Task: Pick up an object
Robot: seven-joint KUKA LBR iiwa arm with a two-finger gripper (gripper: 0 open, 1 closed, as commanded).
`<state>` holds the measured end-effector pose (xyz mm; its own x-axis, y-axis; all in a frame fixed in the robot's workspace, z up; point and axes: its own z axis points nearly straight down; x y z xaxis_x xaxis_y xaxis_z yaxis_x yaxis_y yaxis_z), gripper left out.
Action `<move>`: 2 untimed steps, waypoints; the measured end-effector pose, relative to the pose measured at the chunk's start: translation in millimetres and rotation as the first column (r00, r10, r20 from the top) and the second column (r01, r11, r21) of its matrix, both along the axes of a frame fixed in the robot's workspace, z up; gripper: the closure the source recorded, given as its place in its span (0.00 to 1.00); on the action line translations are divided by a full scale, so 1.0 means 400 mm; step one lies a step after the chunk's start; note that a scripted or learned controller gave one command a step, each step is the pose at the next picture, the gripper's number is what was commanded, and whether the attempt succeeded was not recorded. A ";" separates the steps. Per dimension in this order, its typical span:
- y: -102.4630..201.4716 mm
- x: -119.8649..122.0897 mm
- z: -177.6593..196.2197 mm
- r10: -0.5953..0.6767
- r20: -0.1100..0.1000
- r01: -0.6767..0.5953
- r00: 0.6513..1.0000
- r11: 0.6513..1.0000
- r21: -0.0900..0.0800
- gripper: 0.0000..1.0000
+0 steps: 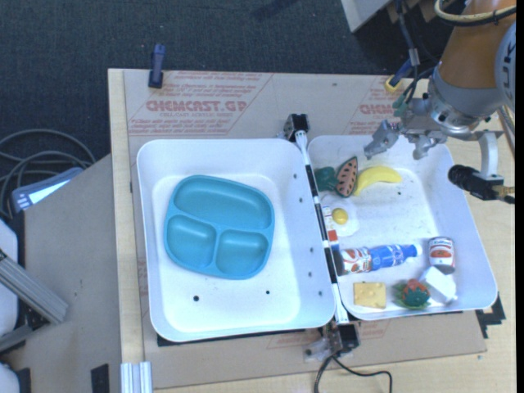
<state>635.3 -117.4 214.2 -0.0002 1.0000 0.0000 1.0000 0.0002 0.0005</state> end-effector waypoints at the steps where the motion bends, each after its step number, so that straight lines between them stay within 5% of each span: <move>1: 0.044 0.062 -0.236 0.000 -0.004 0.000 1.000 1.000 0.001 0.00; 2: 0.059 0.091 -0.303 0.002 0.018 -0.002 1.000 1.000 -0.006 0.00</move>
